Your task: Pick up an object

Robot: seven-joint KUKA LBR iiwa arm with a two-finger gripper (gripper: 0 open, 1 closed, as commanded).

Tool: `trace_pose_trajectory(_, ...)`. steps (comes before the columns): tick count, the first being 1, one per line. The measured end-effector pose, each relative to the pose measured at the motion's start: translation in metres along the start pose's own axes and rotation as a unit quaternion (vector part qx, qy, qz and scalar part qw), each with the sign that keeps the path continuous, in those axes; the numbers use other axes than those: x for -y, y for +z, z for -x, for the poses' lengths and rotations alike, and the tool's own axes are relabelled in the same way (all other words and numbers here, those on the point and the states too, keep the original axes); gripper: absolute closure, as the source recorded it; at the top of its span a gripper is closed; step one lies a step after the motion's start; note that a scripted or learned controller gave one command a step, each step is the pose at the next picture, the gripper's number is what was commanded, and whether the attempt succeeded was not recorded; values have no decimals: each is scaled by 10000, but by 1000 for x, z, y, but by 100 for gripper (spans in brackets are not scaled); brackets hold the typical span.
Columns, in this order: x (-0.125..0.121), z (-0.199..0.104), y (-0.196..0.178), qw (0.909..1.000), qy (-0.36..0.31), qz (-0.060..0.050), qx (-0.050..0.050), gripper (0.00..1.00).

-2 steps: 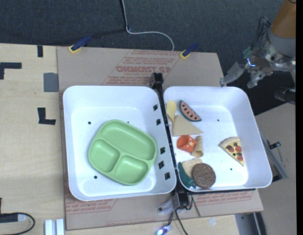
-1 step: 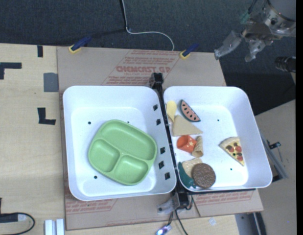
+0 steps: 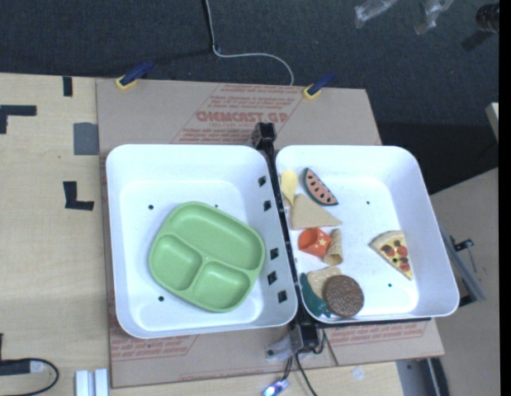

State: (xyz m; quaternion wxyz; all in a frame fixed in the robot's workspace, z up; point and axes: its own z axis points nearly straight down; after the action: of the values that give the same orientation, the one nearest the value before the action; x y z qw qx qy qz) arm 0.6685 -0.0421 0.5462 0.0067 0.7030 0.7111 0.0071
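The gripper (image 3: 412,2) hangs high at the top right of the view, over the dark floor behind the bench, and it is blurred. Two pale fingers point down and to the left with a gap between them, so they look spread, and nothing sits between them.

All things that can be picked lie well below the gripper, toward the front. In the right bin (image 3: 404,159), which is the nearer one to the gripper, the toy food is crowded along the side far from it, next to the divider: a watermelon slice (image 3: 319,187), a small yellow piece (image 3: 288,186), a tan wedge (image 3: 311,214), a red piece (image 3: 314,241), a small cone (image 3: 334,246), and at the front corner a brown cookie (image 3: 343,295) that touches a dark green piece (image 3: 312,297). A pizza slice (image 3: 394,252) lies alone, apart from the others. The left bin (image 3: 123,172), farther from the gripper, holds a green divided plate (image 3: 207,256).

In my judgement the main risk is the crowding. If the fingers come down into the cluster, they may land on two pieces together and push them apart, or close on nothing. The pieces near the divider leave little room for one finger, so it may strike the wall. The flat things, the cookie and the pizza slice, may slip out because they offer a thin edge. The plate is wide and shallow, probably too wide except at the rim.
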Motion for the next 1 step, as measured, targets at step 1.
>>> trace_pose_trajectory(1,0,6,1,9999,44,-99,17,100)
